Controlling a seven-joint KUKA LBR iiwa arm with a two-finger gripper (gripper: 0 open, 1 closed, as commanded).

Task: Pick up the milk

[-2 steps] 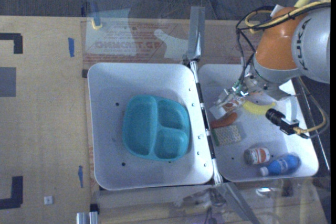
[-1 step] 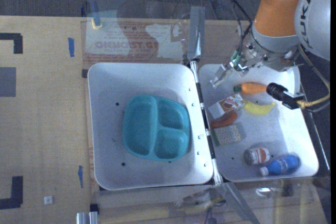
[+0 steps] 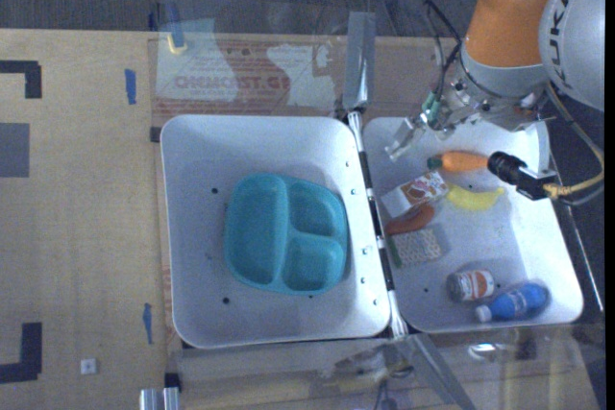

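One milk carton (image 3: 416, 192) lies below-left of hand (image 3: 415, 135), apart.

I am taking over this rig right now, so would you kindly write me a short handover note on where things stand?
Gripper: the two-finger gripper hangs over the upper left corner of the right white bin; nothing shows between its fingers, and I cannot tell if they are open or shut.
Things: the small white milk carton with a red label lies in the right bin by its left wall, just below the gripper. Near it are an orange carrot, a yellow banana and a blue bottle. The teal divided plate sits in the left white bin.
Done: nothing picked yet.
Left: grasp the milk carton and lift it.
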